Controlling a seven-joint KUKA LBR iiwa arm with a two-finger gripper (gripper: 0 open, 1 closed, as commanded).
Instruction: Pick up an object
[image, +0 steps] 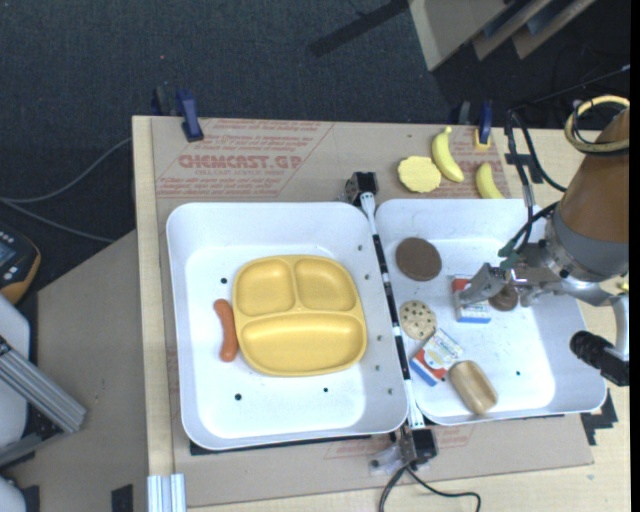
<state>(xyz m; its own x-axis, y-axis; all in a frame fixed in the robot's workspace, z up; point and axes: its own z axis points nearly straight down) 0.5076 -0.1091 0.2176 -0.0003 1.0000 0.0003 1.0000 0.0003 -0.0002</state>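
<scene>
1. The desk (250, 160) carries two white bins side by side. The left bin (200, 390) holds a yellow divided plate (298, 314) with a sausage (227, 329) along its left edge.
2. The right bin (545, 385), at centre right of the frame, holds my work: a brown disc (418, 258), a cookie (417, 320), a small carton (437, 357), a bread roll (472, 386) and a red-and-blue packet (470, 301).
3. My jaws (497, 287) hang low over that packet; whether they are apart or together I cannot tell.
4. The packet's long axis seems to run roughly up-down in the frame, though it is partly hidden.
5. To grip well, I judge I should descend square across its short width and stay clear of the disc nearby.
</scene>
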